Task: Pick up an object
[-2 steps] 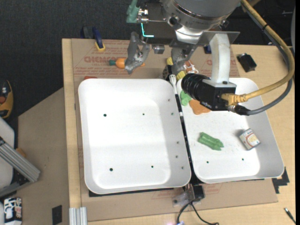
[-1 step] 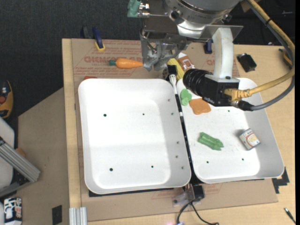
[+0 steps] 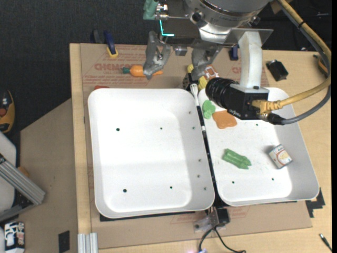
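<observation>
The jaws (image 3: 176,62) hang high above the far edge of the two bins, over the brown cardboard surface (image 3: 79,88) behind them. One grey finger reaches down at the left and another at the right, with a clear gap between them, so they stand spread with nothing pinched.

Every candidate to lift lies nearer the camera and to the right of the jaws, in the right-hand shallow white bin (image 3: 300,186). Closest, near that bin's far left corner, is a small light-green lump (image 3: 208,109), with a flat orange piece (image 3: 225,120) just beside it. Further out lies a dark-green knobbly oblong (image 3: 236,158), its long axis running from upper left to lower right. Near the right wall sits a small grey-and-white box (image 3: 279,156), well apart from the oblong. A black cylindrical camera unit (image 3: 231,98) on the arm overhangs the bin's far end.

The left-hand shallow white bin (image 3: 105,141) shows bare floor. Behind it, a small orange carrot-like toy (image 3: 136,71) rests on the cardboard.
</observation>
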`<state>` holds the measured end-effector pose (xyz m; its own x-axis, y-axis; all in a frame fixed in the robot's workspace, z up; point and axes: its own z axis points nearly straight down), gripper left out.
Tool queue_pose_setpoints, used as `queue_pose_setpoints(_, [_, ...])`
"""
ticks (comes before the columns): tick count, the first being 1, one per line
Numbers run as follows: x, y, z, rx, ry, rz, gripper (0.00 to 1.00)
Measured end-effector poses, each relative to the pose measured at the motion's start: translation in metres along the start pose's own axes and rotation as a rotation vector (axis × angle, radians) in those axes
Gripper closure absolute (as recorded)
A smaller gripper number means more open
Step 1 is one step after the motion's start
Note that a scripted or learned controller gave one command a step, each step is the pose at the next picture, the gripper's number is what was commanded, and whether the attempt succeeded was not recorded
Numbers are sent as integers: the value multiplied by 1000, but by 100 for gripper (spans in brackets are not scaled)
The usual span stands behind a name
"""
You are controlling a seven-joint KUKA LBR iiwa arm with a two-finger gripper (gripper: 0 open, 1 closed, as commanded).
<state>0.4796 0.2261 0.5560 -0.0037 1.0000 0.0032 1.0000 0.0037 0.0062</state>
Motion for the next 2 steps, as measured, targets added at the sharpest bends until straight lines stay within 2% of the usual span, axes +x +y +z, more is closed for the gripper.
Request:
queue_pose_setpoints(1, [1,0,-11,-4,2,-1,100])
queue_pose_setpoints(2, [1,0,-10,-3,1,-1,0])
